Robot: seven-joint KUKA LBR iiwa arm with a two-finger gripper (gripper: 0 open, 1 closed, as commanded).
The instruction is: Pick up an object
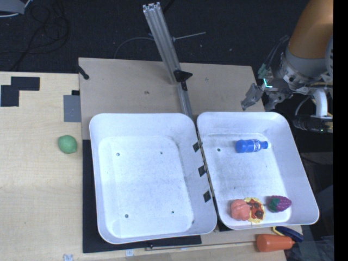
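I have the light wooden table (38, 200) under two shallow white plastic bins: the left bin (142, 179) holds nothing I could grasp, and the right bin (255, 167) carries all the candidates. My grey arm with its orange band (311, 29) sits at the upper right, and its claw (254, 98) hangs just past the far rim of the right bin, above the tan board rather than over the bin's contents; at this angle I cannot tell how the claw is set, and I see nothing in it. A slanted aluminium rail (167, 53) runs down toward the seam between the bins. Inside the right bin, a blue plastic bottle (250, 145) lies on its side near the far end, well apart from a cluster at the near edge: a pinkish-orange lumpy toy (239, 209), touching a yellow and red piece (255, 209), with a purple grape-like toy (278, 203) just beside. An orange carrot-shaped toy (273, 242) lies outside the bin, and a green ball (67, 144) rests far left on the table. I judge this the approach step, no pick begun. The bottle is nearest and isolated, so next I would bring the claw over it, align across its narrow body, and descend.
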